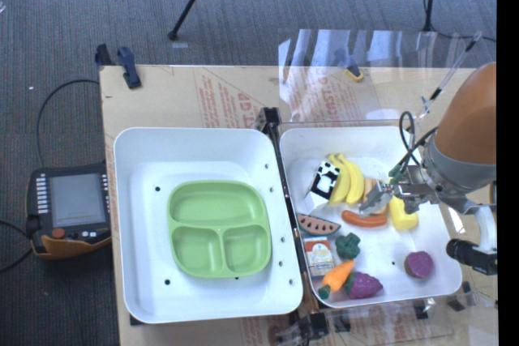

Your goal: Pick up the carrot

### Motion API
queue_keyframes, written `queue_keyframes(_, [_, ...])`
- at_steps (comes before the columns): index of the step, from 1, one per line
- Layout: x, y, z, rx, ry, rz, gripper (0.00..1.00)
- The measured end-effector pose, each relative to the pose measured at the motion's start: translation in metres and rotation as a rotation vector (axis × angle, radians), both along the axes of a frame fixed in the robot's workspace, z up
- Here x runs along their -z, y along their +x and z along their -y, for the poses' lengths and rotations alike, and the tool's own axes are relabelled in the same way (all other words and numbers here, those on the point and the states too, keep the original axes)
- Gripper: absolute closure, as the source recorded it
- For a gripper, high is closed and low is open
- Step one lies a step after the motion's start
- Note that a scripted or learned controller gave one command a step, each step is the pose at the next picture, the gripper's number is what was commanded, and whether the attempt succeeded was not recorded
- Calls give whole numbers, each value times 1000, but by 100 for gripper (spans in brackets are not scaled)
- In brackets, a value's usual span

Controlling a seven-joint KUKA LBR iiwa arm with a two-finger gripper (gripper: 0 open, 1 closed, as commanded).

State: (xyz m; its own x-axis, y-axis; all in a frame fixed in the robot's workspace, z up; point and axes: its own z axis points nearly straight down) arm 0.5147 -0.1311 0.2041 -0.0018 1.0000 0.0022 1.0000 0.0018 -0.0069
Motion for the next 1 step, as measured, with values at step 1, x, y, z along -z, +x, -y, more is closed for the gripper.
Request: queue_keyframes(1, [120,-39,-6,-20,3,-1,0])
